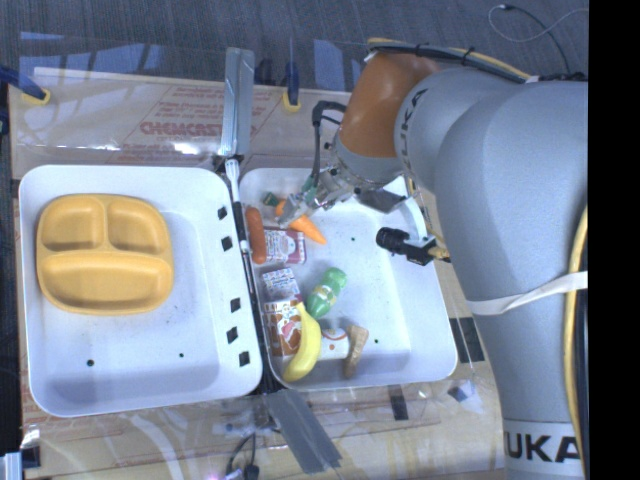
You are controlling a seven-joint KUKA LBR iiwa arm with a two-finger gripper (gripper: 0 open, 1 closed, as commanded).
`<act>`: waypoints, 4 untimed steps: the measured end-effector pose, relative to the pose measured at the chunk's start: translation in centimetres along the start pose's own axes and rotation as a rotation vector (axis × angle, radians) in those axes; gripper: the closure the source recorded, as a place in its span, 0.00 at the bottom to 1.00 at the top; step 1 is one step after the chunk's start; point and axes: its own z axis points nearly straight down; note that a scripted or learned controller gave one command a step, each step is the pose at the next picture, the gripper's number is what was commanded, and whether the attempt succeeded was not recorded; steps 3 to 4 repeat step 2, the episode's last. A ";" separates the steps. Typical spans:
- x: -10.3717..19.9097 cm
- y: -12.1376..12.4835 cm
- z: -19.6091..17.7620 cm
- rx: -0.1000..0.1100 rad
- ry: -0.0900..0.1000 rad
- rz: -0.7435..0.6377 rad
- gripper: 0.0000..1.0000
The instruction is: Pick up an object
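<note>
The arm (pixel 480 158) comes in from 3 o'clock and covers much of the right bin's (pixel 425 313) far corner, its orange band (pixel 375 108) sitting over the bin's 12 o'clock rim. Below the band the gripper (pixel 318 193) hangs low at the bin's 11 o'clock area, small and partly lost against the clutter; I cannot tell how it stands, or whether anything is in it.

Just at its tip lie a carrot (pixel 308 230) and a small dark-and-green piece (pixel 278 206) too blurred to name. At 9 o'clock of the bin, along the left wall, a sausage (pixel 256 235) lies lengthwise, touching a red-and-white packet (pixel 286 248). Below that comes a second packet (pixel 281 283), then a green bottle (pixel 326 292) tilted near the bin's middle. At 7 o'clock a banana (pixel 305 348) overlaps a brown jar (pixel 284 330), whose label cannot be read. Beside the banana, at 6 o'clock, sit a small white piece (pixel 335 344) and a tan stick-like thing (pixel 354 350), hard to identify.

A black fitting (pixel 405 243) juts over the bin at 3 o'clock, attached to the arm.

The left bin (pixel 130 368) holds a yellow tray (pixel 103 252) with three compartments, at its 10 o'clock side, well apart from everything else.
</note>
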 end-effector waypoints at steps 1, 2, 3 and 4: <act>-3.7 -1.8 0.7 0.009 0.014 0.169 1.00; 3.4 -2.3 -12.5 -0.001 -0.002 0.356 1.00; 3.4 -2.3 -12.5 -0.001 -0.002 0.356 1.00; 3.4 -2.3 -12.5 -0.001 -0.002 0.356 1.00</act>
